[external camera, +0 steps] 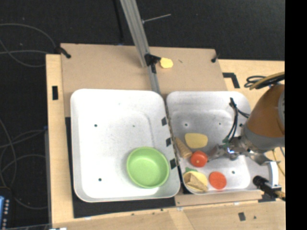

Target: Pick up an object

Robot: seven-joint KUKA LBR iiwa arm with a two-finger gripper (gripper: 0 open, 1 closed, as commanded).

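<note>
Bowl in left bin; tomato in right bin.

1. This is a robotics lab, not a home: a grey arm with an orange band reaches in over the counter's right edge.
2. Two shallow white bins sit side by side on a bare board counter.
3. A metal rail rises from the counter's far edge.
4. Loose cables trail over the dark floor at left.
</note>
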